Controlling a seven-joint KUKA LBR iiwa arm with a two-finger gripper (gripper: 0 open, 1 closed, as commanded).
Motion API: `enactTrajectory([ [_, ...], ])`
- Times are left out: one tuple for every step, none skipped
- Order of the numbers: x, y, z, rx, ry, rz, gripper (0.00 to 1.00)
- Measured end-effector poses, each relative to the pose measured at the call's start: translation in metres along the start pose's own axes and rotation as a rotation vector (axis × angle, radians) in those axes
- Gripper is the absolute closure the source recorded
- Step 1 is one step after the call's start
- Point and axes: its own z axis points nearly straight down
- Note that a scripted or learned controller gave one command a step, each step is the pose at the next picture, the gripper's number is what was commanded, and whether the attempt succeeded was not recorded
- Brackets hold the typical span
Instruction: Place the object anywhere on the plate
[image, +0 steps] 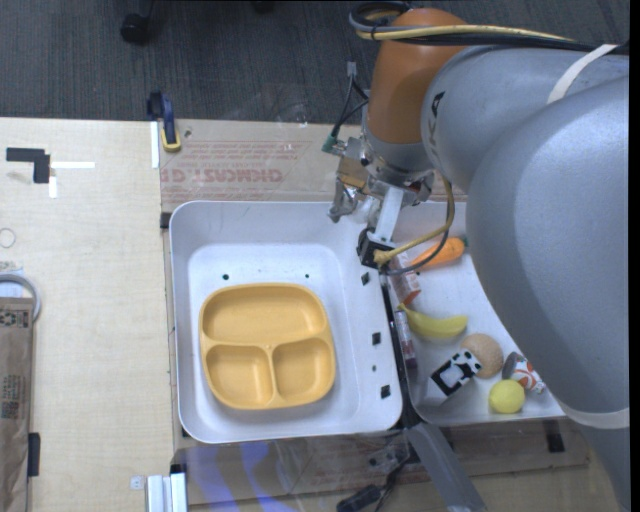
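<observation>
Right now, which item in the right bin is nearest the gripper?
The orange carrot; the banana and yellow ball lie farther from the gripper, nearer the camera.

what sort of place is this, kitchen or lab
Most likely a robotics lab bench, not a kitchen: a grey robot arm reaches over a white bin with a yellow divided plate and a second bin with a banana and a carrot.

Two bins (182, 330), one plate (265, 291), one banana (436, 323), one carrot (447, 252), one yellow ball (507, 396).

nothing legible: the red print on the cardboard strip (245, 160) is too blurred to read.
</observation>
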Motion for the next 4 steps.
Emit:
enactTrajectory([
  [0.039, -0.022, 0.104, 0.03, -0.012, 0.236, 1.0],
  [0.018, -0.041, 0.099, 0.002, 0.0, 0.225, 1.0],
  [0.063, -0.09, 0.099, -0.002, -0.001, 0.266, 1.0],
  [0.064, -0.091, 0.1, 0.001, -0.001, 0.266, 0.0],
])
